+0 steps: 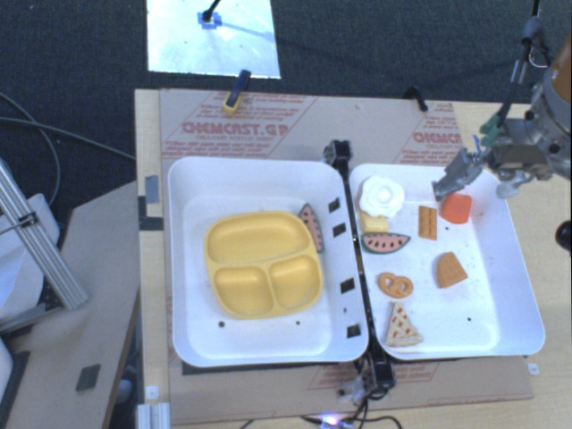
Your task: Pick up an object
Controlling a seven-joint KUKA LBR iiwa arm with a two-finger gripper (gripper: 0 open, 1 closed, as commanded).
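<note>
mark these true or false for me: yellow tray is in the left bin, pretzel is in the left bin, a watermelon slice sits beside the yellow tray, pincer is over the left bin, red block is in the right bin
1. The yellow tray lies in the left bin. True.
2. The pretzel is in the left bin. False: it lies in the right bin.
3. A watermelon slice sits beside the yellow tray. True.
4. The pincer is over the left bin. False: it is at the right bin's upper part, near the red block.
5. The red block is in the right bin. True.
</note>
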